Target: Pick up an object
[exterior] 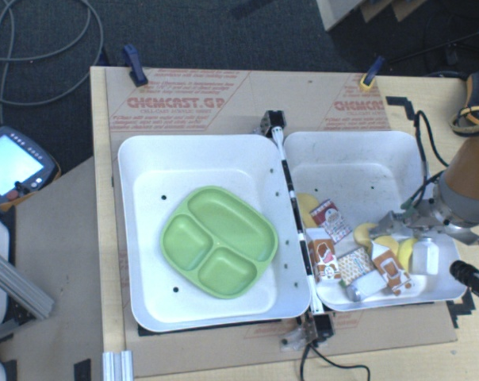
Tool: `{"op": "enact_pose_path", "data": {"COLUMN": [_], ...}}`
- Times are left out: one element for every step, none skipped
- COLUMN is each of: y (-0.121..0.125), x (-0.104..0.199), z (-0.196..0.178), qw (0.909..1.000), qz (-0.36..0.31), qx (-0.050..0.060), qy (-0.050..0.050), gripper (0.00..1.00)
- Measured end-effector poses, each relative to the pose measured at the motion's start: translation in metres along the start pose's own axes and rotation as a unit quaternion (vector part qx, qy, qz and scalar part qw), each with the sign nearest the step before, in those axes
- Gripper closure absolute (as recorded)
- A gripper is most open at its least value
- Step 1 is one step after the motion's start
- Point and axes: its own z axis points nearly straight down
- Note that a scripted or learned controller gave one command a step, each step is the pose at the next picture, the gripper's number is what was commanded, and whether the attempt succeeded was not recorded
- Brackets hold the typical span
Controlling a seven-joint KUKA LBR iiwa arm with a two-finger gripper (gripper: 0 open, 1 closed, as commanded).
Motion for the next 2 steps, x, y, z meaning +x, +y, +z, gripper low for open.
{"op": "enact_pose_path", "data": {"y": [0.090, 0.017], "x": [0.003, 0.062], "z": [-0.074, 0.004], "qw": [1.0000, 1.0000], "qz": [-0.001, 0.000], "qx": [0.002, 0.004], "qy": [0.000, 0.001], "gripper": [0.00, 0.00]}}
